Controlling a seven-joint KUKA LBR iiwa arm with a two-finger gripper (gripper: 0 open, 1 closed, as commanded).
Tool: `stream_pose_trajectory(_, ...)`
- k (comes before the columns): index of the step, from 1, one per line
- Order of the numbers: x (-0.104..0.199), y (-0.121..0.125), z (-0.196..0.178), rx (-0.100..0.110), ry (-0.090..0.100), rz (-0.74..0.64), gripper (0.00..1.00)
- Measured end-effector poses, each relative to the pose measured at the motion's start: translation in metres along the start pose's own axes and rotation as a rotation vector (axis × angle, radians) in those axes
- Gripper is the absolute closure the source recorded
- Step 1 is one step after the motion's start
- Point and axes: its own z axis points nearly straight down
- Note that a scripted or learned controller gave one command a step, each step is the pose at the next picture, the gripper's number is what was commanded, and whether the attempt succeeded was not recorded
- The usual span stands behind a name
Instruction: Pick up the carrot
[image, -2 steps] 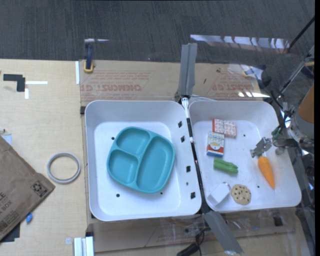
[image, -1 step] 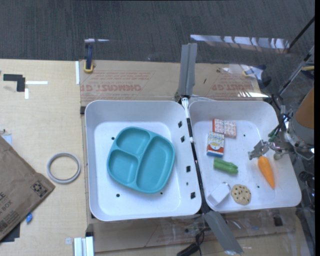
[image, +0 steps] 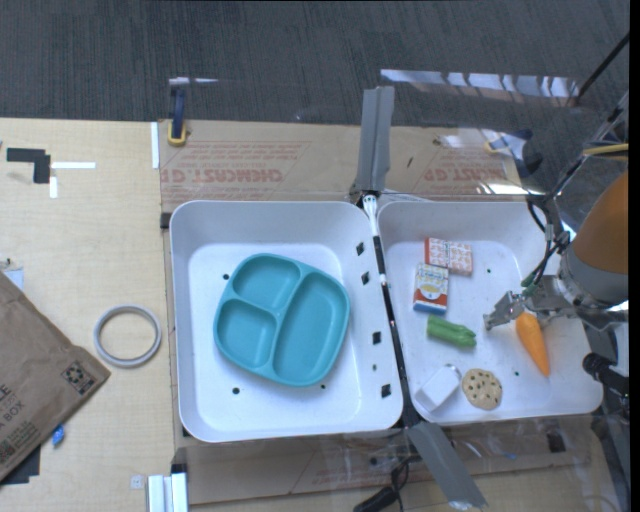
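Two white bins sit side by side; the carrot (image: 534, 343) lies in the right bin (image: 500, 225), beside the cookie (image: 482, 388). Touching the carrot's top, the gripper (image: 512, 308) looks open. Closing off-center could squirt the carrot away.

Two bins (image: 190, 330), one plate (image: 282, 318), one carrot (image: 534, 344), one cookie (image: 482, 388).

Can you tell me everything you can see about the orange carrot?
The carrot is a small, smooth, bright orange toy, plastic by its look. It lies flat on the floor of the right bin, near that bin's right side, thick end up toward the gripper and pointed tip slanting down and right. The gripper sits right at its upper end; whether it grips it is unclear. A green piece lies apart to its left.
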Motion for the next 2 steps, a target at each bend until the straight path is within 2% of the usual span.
stream_pose_trajectory(1, -0.001, 0.000, -0.009, 0.000, -0.002, 0.002, 1.00)
stream_pose_trajectory(2, 0.077, 0.049, -0.091, -0.002, -0.003, 0.034, 1.00)
